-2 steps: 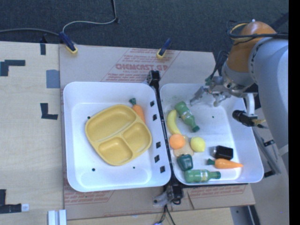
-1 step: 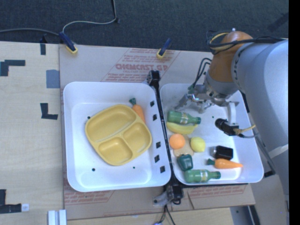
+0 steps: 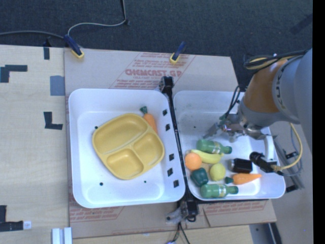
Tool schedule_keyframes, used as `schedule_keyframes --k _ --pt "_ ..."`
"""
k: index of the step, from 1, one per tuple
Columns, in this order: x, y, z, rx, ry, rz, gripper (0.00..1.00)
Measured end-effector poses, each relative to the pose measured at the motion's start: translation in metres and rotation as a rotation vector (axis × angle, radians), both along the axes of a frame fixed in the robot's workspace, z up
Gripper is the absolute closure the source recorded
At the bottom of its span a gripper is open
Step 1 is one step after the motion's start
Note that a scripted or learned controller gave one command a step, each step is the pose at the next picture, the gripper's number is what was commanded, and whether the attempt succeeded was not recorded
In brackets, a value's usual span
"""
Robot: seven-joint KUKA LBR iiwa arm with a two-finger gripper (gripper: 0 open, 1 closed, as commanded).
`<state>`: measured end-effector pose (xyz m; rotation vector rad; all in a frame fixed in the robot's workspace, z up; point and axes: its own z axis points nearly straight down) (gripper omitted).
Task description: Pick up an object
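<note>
Two white bins sit side by side in the camera view, with the gripper (image 3: 219,129) low inside the right bin (image 3: 203,105); whether it is spread or closed cannot be told, and nothing shows in its grasp. Just below it lie a green bottle (image 3: 214,147) and a banana (image 3: 207,156). Farther below are an orange (image 3: 192,161), a lemon (image 3: 217,172), a second bottle (image 3: 218,190) and a carrot (image 3: 247,177). Well to its left, the left bin (image 3: 84,187) bears a yellow tray (image 3: 127,145).
</note>
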<state>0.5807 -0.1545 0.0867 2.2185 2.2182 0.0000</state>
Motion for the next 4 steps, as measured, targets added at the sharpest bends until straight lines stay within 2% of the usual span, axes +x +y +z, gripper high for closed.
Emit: schedule_keyframes --k 1,2,3,4 --pt "-0.029 0.059 0.000 0.003 -0.002 0.002 0.00" --pt "-0.001 -0.010 0.132 0.001 0.002 0.000 0.00" --pt "-0.069 -0.059 0.079 0.003 0.006 -0.001 0.00" --pt "-0.079 -0.047 -0.001 0.002 0.001 0.001 0.00"
